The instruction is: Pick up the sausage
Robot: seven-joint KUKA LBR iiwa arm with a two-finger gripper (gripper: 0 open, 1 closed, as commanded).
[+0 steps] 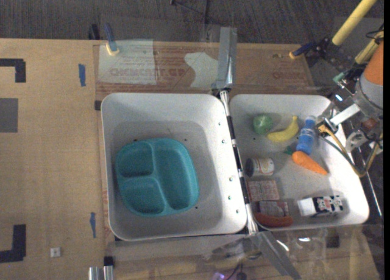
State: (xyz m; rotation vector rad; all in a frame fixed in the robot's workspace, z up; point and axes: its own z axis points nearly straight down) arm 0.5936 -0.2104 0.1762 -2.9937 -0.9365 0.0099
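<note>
The sausage is a short reddish-brown link lying flat at the front left corner of the right bin, just in front of a brown cracker-like square. My gripper hangs over the bin's right rim near its back corner, well away from the sausage and above and to the right of it. Nothing shows in it. The arm's orange band is at the view's right edge.
The right bin also holds a green ball, a banana, a blue bottle, a carrot, a small can and a black-and-white carton. A teal divided plate lies in the left bin.
</note>
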